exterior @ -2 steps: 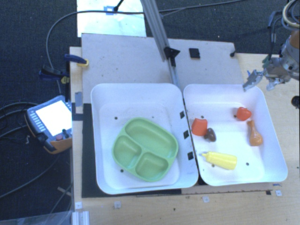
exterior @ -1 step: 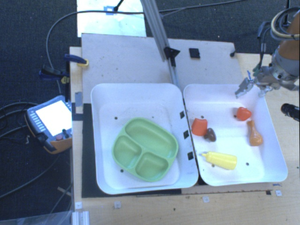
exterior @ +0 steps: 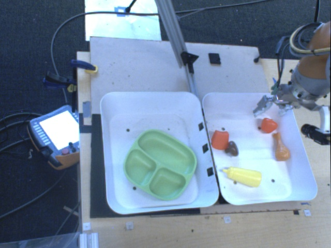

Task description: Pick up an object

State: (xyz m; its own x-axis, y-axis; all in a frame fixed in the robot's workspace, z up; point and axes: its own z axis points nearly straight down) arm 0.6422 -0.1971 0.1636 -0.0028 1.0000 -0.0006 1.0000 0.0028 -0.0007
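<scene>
The right bin holds several small objects. A red-orange piece lies near its far right side, with an orange drumstick-shaped toy just in front of it. A red-orange cup and a small brown lump sit by the bin's left wall. A yellow squeeze bottle lies on its side toward the front. My gripper hangs over the far right part of this bin, just behind the red-orange piece. It is open, with nothing between its fingers.
The left bin holds a green divided plate. A grey metal pole slants across the back of the bench. A handheld pendant and cables lie on the floor at the left.
</scene>
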